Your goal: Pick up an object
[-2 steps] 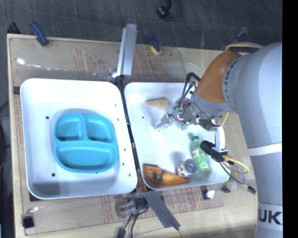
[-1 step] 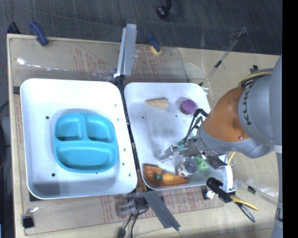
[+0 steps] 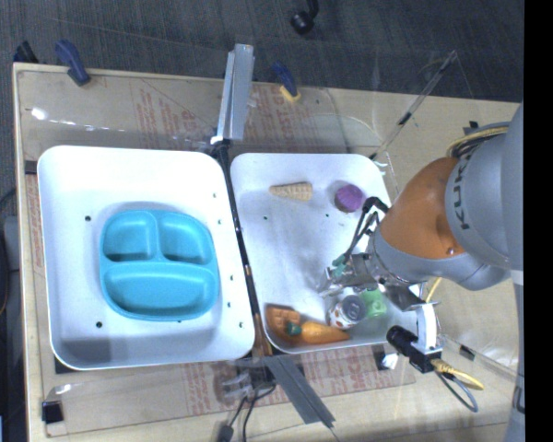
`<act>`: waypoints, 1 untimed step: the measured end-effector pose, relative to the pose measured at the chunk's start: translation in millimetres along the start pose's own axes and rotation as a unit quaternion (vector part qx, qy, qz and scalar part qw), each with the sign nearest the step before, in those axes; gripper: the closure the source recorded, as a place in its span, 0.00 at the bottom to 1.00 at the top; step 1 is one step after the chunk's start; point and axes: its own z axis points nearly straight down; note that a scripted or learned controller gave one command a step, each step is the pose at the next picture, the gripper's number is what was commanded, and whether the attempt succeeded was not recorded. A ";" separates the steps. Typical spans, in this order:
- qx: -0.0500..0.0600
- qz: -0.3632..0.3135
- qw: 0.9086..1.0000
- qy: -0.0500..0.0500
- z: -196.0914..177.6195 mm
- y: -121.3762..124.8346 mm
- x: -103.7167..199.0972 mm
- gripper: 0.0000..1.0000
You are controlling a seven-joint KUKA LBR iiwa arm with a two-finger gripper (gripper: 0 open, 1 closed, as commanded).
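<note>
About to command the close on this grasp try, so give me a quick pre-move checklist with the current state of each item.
1. Gripper low in the right bin, near its lower right corner: ok.
2. Finger opening: cannot tell.
3. Target under the gripper, a small green and white object: cannot tell if it is between the fingers.
4. Carrot close beside the target, may get bumped: not ok.
5. Purple object and cone well away: ok.
</note>
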 end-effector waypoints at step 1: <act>0.000 0.000 1.000 0.000 0.0 0.1 0.1 0.00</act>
